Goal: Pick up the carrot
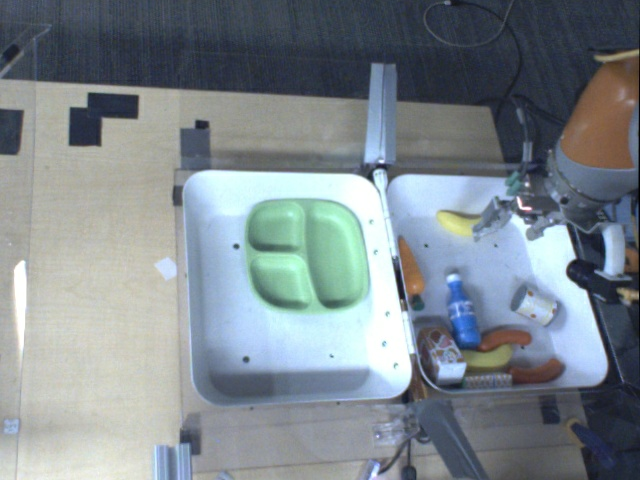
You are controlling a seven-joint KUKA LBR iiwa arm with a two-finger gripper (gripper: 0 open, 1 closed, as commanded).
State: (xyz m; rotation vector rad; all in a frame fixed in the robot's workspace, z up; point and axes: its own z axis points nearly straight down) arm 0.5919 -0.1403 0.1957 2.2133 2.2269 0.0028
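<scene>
The carrot is orange with a dark tip and lies lengthwise against the left wall of the right bin. My gripper hangs over the upper part of that bin, to the right of and above the carrot, well apart from it. Its fingers are spread open with nothing between them. One fingertip is close to the right end of a yellow banana.
The right bin also holds a blue bottle, a small white cup, two red sausages and a red-and-white packet along its near edge. A green divided plate sits in the left bin.
</scene>
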